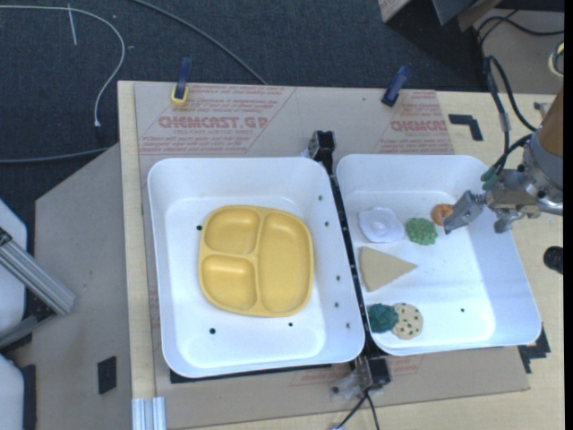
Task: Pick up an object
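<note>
Camera view | small orange object near the right bin's back wall, just beside the gripper | jaws: cannot tell | green broccoli-like piece just left of it, white lid-like piece further left | tan wedge, cookie, teal piece nearer the front | yellow divided plate in left bin

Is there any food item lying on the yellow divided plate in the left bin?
No: the yellow divided plate has three bare compartments, and the small items, such as the cookie, lie in the right bin.
</note>
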Controlling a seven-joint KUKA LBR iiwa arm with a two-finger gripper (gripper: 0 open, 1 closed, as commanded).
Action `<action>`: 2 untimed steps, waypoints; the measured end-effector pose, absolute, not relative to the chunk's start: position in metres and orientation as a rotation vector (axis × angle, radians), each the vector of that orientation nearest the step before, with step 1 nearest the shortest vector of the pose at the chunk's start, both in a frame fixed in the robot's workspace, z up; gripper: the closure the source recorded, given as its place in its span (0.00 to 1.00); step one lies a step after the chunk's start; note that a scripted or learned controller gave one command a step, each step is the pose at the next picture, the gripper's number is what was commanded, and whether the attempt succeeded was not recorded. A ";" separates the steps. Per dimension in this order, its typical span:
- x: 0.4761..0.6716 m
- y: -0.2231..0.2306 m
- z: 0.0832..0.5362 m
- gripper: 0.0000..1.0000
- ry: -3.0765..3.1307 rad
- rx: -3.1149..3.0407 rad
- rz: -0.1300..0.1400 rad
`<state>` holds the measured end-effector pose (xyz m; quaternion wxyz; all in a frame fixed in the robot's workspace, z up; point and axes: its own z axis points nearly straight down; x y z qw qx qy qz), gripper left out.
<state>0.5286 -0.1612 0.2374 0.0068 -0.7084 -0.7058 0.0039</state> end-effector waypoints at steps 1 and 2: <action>0.531 -0.161 0.244 0.00 -2.220 -2.220 0.000; 0.521 -0.158 0.189 0.00 -2.216 -2.217 0.004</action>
